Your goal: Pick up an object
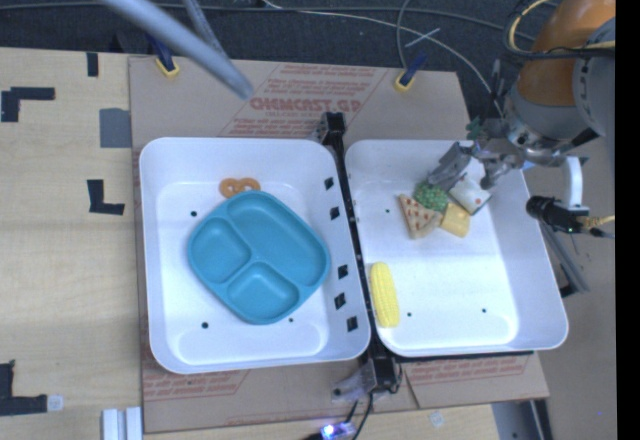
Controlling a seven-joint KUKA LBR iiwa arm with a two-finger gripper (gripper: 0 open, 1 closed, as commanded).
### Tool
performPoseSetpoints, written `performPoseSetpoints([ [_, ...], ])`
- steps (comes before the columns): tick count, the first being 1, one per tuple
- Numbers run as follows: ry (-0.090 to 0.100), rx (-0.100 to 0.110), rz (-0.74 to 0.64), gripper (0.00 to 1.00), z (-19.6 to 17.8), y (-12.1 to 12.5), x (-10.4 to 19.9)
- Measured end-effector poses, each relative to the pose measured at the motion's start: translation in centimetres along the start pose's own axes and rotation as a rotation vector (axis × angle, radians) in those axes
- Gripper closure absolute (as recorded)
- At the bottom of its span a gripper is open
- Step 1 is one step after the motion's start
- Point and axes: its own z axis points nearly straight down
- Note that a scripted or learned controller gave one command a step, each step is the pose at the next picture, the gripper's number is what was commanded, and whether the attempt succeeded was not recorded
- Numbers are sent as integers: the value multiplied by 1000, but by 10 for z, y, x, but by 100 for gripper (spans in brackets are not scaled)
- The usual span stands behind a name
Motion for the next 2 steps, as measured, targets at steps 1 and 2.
performPoseSetpoints([
  [1,-3,-14,-4,0,-10,3,0],
  [2,-3,-11,-5,0,35,4,5],
])
